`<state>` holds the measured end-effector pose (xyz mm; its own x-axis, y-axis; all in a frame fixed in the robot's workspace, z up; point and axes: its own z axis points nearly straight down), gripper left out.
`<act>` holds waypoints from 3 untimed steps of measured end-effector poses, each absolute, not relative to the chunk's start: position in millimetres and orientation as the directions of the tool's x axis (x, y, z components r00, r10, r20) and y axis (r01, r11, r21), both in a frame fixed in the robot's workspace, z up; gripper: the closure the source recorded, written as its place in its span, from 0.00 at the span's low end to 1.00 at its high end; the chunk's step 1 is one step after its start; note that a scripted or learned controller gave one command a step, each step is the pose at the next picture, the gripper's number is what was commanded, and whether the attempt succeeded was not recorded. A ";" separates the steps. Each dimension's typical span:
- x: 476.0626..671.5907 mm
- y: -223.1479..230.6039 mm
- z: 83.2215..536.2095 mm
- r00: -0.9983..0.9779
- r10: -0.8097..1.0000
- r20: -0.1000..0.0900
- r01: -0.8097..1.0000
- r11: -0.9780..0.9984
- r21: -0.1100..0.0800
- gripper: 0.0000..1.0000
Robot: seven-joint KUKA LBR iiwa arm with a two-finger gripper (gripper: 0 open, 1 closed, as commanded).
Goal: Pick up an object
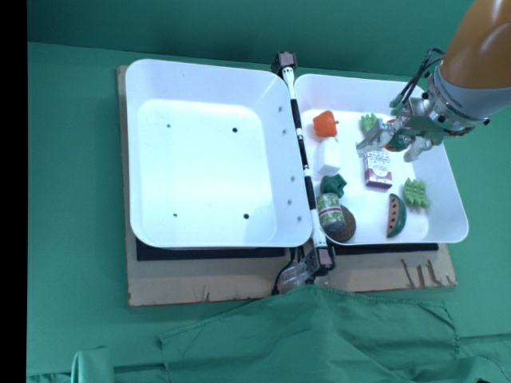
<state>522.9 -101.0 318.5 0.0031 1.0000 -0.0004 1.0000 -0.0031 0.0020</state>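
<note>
Red carton [378, 169] with an unreadable white label lies in the right bin [447, 214], just below the gripper [389, 142], whose open fingers hold nothing

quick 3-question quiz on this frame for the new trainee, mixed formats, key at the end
1. True or false: the gripper hangs over the right bin.
2. Multiple choice: which item lies nearest the bar between the two bins? A) watermelon slice B) white block C) red carton
3. Fill in: the orange pepper sits in the ____ bin, while the left bin shows bare white floor with a few dark dots.

Key: 1 true; 2 B; 3 right.
</note>
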 end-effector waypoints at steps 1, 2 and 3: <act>544.1 -153.2 230.2 0.008 1.000 -0.002 1.000 -0.008 -0.004 0.00; 527.9 -111.6 232.3 0.000 1.000 0.001 1.000 0.000 0.000 0.00; 563.9 -184.7 184.8 0.008 1.000 -0.004 1.000 -0.008 0.007 0.00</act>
<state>563.9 -184.7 184.8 0.0081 1.0000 -0.0045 0.9999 -0.0081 0.0073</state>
